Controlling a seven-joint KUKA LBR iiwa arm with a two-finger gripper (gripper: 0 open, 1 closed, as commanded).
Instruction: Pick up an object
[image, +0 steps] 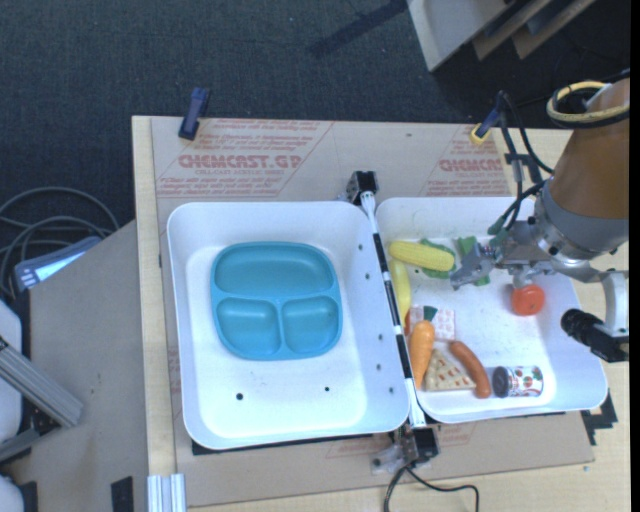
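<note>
Gripper low over the toy food at the back of the right bin, nothing lifted yet.

From my screen the corn cob (422, 257) lies near the back left of the right bin (560, 400), a green piece (466, 246) just beside it, and my gripper (476, 268) sits right at the cob's right end; whether it is released or clenched I cannot tell. A tomato (527, 298) rests under the wrist, and a carrot (422, 346), sausage (470, 366), sandwich wedge (447, 375) and small can (518, 381) crowd the front. The blue divided plate (276, 299) sits in the left bin (190, 330). I'd centre squarely over the cob, clear of the green piece, then descend straight before closing.
</note>
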